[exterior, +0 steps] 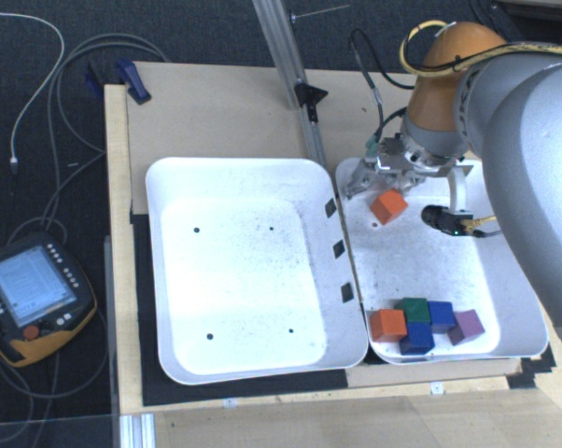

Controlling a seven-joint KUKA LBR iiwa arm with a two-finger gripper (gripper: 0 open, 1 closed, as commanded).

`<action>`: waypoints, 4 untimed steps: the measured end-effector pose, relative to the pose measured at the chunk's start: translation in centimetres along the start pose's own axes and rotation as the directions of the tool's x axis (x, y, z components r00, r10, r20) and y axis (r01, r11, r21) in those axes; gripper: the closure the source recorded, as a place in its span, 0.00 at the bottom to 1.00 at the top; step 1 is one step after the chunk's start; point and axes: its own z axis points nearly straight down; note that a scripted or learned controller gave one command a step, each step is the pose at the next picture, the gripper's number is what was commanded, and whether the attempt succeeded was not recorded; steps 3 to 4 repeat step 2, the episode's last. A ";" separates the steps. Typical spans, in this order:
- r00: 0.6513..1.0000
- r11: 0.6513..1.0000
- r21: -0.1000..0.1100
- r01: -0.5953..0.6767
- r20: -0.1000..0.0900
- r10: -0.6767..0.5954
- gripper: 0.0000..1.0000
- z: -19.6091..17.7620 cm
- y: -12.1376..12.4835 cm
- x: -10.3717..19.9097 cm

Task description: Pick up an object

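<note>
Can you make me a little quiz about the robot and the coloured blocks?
1. True or false: the orange cube just under the gripper is in the right white plastic bin.
2. Which block sits at the far right of the pile near the front edge? A) the green cube B) the small purple cube C) a yellow ball
3. Fill in: the band above the robot's wrist is ____.

Key: 1 true; 2 B; 3 orange.
</note>
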 end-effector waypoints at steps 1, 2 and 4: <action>1.000 1.000 0.002 -0.007 -0.001 0.007 0.00 -0.1 -2.5 -0.2; 1.000 1.000 -0.001 -0.005 -0.001 0.005 1.00 -1.2 -2.4 -0.2; 1.000 1.000 -0.001 -0.005 -0.001 0.005 1.00 -1.2 -2.4 -0.2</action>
